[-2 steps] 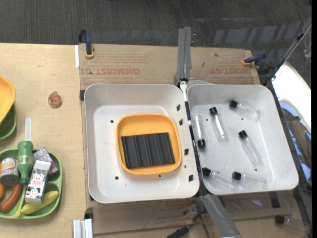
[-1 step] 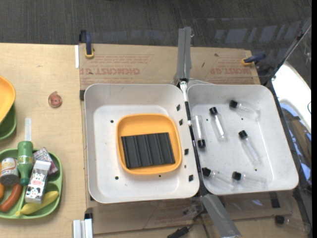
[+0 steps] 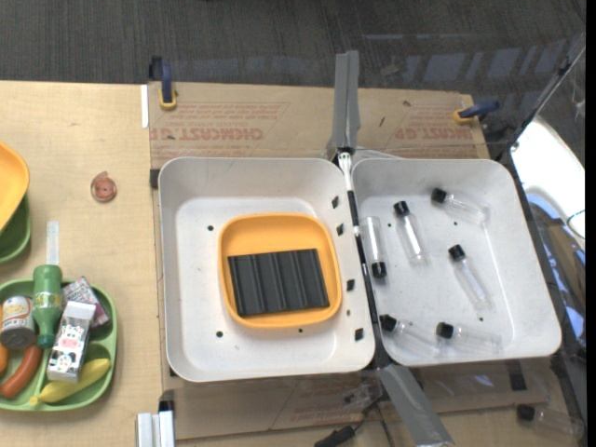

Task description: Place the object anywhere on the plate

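An orange, rounded-square plate (image 3: 279, 227) lies in the middle of the left white bin (image 3: 191, 250). A black, ridged rectangular object (image 3: 279, 281) rests flat on the plate, filling most of its lower part. In the right white bin (image 3: 526, 287) lie several clear tubes with black caps, among them one (image 3: 407, 228) near the top middle, one (image 3: 373, 247) along the left wall and one (image 3: 468, 274) to the right.
Cardboard (image 3: 242, 124) lies under both bins, held by clamps at its back corners. On the wooden bench to the left are a green tray of toy food (image 3: 93, 380), an orange bowl (image 3: 9, 189) and a small pink disc (image 3: 103, 187).
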`<action>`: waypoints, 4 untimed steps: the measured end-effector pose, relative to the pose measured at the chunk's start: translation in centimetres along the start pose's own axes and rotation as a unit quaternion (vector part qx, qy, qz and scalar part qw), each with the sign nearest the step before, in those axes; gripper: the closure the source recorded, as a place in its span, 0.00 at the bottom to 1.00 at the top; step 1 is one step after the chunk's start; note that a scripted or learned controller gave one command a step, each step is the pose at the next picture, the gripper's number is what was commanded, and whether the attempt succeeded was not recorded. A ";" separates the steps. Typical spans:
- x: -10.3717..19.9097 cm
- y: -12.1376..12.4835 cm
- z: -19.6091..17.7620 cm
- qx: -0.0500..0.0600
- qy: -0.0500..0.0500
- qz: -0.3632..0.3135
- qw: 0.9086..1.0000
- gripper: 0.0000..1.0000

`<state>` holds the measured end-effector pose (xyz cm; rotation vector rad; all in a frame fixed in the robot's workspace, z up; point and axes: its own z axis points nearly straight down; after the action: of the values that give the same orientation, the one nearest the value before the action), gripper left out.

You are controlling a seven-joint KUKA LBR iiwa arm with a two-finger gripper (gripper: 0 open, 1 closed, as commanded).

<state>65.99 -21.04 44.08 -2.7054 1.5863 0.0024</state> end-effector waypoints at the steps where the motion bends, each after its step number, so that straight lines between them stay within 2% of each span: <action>1: 0.1 0.1 -0.1 0.000 0.001 -0.074 0.997 1.00; 2: 0.1 0.1 -0.1 0.000 0.001 -0.225 0.974 1.00; 3: 0.9 0.5 0.0 0.000 0.000 -0.397 0.918 1.00; 4: 0.8 0.4 0.0 0.000 0.000 -0.418 0.908 1.00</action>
<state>66.02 -21.98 44.06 -3.1200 0.3096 -0.0021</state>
